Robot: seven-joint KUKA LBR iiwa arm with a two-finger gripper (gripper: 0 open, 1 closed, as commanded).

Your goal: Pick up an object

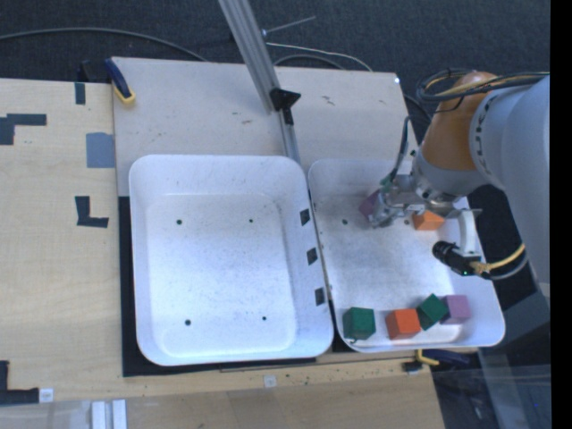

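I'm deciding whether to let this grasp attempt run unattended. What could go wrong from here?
The gripper is low in the right bin beside a purple block; a slightly off descent could nudge it away rather than grasp it. An orange block sits just past the wrist and might get bumped. The other blocks, such as the green one, crowd the bin's near edge, awkward for later tries.

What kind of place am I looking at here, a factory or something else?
Most likely a robotics research lab, not a factory: a robot arm reaches over two shallow white bins on a wooden bench, with small coloured blocks in the right bin and cables lying loose.
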